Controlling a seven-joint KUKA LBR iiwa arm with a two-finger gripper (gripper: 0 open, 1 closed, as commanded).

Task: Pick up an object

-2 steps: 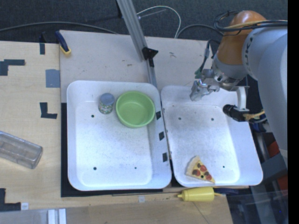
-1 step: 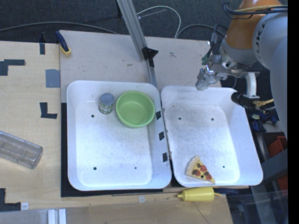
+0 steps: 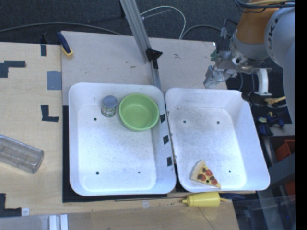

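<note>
Task not yet begun in effect: the gripper hangs past the right bin's far rim (finger state: cannot tell), carrying nothing visible, while the pizza slice lies untouched in that bin's near part.

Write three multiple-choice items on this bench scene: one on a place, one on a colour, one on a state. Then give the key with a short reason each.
1. Where does the pizza slice lie?
A. left bin
B. right bin, near corner
C. on the bench

2. What colour is the bowl?
A. green
B. red
C. blue

3. How does the small can stand relative to the bowl?
A. inside it
B. in the other bin
C. beside it in the left bin

Key: B, the slice sits low in the right bin; A, the bowl is plainly green; C, the can stands just outside the bowl's rim.
</note>
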